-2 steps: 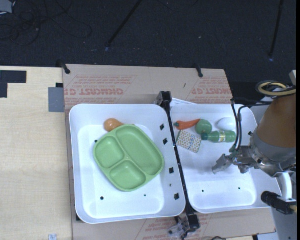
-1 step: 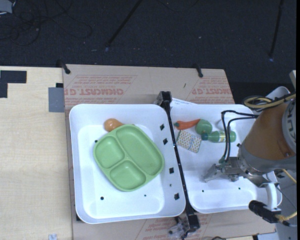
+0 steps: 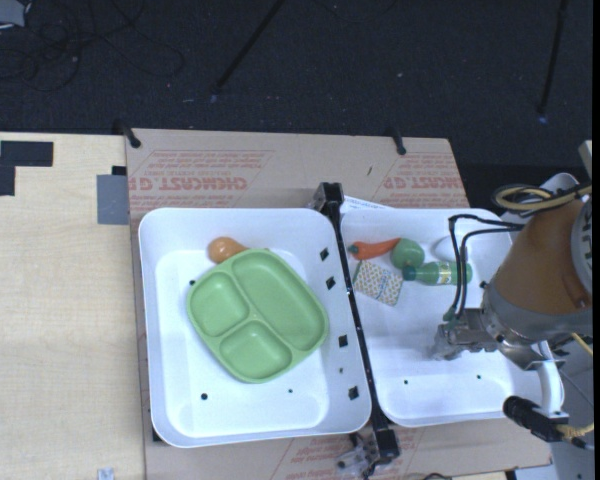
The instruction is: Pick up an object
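- We note the green tray [image 3: 257, 314] fills the left bin [image 3: 170, 388]; too broad to grip.
- Bottle [image 3: 432, 272], carrot [image 3: 376, 249] and pouch [image 3: 378, 283] crowd the right bin's [image 3: 430, 408] far end.
- Gripper [image 3: 458, 340] sits low over bare floor nearby; we cannot tell its opening, and judge it may close on nothing.

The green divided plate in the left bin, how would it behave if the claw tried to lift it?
The green divided plate looks like rigid moulded plastic, so probably stiff and light. It lies flat and wide, so it likely won't roll or tip. Its smooth, low rim may slip from a pinch.
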Tool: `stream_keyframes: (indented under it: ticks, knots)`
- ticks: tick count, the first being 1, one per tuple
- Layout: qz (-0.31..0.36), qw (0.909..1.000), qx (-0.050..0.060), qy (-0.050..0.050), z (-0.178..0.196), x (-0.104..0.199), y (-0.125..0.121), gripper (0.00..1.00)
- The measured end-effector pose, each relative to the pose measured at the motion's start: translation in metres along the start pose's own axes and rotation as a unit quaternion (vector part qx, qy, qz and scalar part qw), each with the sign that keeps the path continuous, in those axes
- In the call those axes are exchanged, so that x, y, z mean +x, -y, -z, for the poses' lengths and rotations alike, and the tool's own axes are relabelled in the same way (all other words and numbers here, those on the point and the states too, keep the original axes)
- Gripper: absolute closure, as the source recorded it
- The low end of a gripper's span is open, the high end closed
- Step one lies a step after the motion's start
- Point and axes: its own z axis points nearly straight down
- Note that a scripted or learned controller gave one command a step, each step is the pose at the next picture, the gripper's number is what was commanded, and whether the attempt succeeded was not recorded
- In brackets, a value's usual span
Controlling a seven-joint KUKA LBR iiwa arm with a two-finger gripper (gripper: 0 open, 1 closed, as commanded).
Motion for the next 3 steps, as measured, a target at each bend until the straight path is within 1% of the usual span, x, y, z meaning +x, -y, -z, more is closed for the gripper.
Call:
stream_keyframes:
  ticks: [1, 2, 3]
  knots:
    - [0.001, 1.0, -0.003, 0.001, 0.047, -0.001, 0.009, 1.0]
    - [0.004, 1.0, -0.005, 0.002, 0.104, -0.009, 0.011, 1.0]
    - [0.004, 1.0, -0.005, 0.002, 0.152, -0.009, 0.01, 1.0]
